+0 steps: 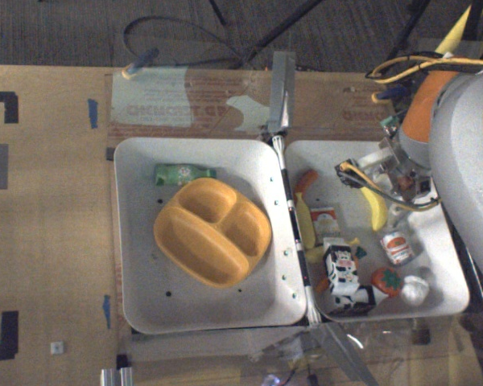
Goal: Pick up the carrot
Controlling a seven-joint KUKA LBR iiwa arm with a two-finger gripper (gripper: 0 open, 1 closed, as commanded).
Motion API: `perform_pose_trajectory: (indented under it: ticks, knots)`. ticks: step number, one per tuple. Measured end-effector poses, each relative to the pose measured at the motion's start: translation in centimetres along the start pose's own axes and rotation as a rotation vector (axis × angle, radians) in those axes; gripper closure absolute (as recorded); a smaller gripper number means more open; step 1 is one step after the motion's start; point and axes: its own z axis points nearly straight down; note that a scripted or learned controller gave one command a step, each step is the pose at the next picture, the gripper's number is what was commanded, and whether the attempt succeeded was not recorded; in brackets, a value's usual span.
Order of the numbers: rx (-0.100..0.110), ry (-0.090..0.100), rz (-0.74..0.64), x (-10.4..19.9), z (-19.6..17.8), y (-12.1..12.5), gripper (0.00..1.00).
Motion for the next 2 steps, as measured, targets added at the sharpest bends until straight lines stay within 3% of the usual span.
perform_pose_trajectory:
  ticks: [1,2]
  knots:
    - [0.0,0.0,-0.163,2.8,-0.6,-3.0,0.0]
    - [0.001,-0.001,-0.075,-4.5,0.0,0.3,0.0]
